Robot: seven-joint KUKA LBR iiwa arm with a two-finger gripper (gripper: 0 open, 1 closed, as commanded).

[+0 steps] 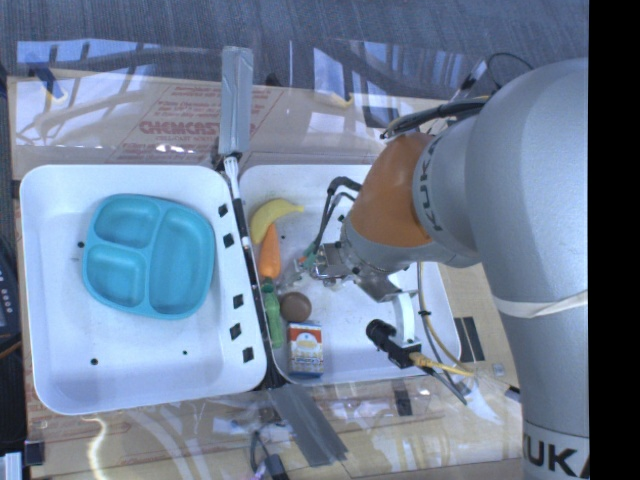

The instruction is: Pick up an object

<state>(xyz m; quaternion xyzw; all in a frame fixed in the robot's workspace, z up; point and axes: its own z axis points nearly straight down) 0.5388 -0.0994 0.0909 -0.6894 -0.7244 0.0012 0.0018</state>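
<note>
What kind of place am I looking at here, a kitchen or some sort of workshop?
Most likely a robot test lab: a big grey arm reaches over two white bins, one holding a blue divided plate, the other toy food like a banana.

The arm is a thick, smooth grey cylinder with a glossy orange band above the wrist, black KUKA lettering on its casing, thin black cables looping along it, and a yellow cable lower down.

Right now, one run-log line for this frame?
arm: over right bin | grasp: cannot tell | right bin: banana, carrot, brown ball, small carton | left bin: blue divided plate
</note>
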